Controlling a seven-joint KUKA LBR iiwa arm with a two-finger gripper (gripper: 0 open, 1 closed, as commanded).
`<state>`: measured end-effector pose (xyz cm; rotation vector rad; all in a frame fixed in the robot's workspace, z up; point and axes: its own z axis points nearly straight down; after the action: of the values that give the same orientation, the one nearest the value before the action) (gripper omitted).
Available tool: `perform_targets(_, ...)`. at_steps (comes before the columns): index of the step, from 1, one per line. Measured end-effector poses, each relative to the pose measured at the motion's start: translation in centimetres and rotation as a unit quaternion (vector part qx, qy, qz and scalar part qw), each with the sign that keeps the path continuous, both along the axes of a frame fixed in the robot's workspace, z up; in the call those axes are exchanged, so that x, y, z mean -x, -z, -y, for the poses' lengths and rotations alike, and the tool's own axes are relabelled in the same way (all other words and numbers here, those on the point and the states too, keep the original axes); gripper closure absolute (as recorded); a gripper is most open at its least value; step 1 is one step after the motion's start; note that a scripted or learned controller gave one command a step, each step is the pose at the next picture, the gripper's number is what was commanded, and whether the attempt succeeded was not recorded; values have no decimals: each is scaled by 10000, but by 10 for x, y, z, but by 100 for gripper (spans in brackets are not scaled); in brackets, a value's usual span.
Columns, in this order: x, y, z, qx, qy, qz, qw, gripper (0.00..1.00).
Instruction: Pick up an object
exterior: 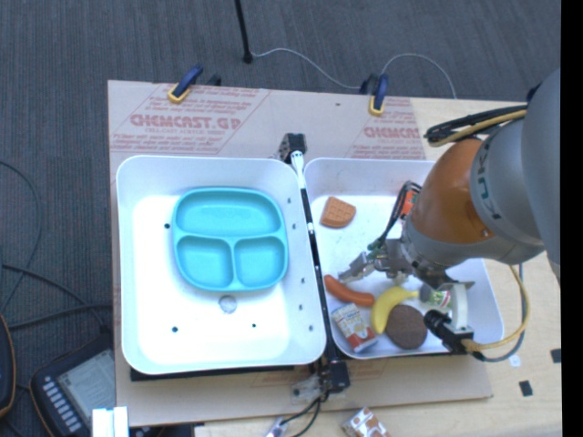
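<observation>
Overhead, one claw [369, 262], grip unclear, above one hot dog [348, 290] and one banana [390, 304].

Right bin [474, 321], near end: yellow banana [390, 304] curved beside brown round item [407, 327], red hot dog [349, 290], snack packet [353, 325]. Cracker [338, 212] apart, far end.

A single fixed camera looks down from above the bench [182, 107] at a slant, far enough back to take in both white bins — the left bin [127, 271] and the right bin [487, 317] — along with dark carpet [91, 25] beyond the bench's far edge. The far side sits at the top of the view. The arm [474, 198] enters from the right edge, bulking large there.
</observation>
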<state>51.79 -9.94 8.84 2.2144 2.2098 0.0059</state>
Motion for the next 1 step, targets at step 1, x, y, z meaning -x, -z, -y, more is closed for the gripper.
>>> perform_targets(1, 29, 0, -2, -5, -7, 23, 10000, 0)
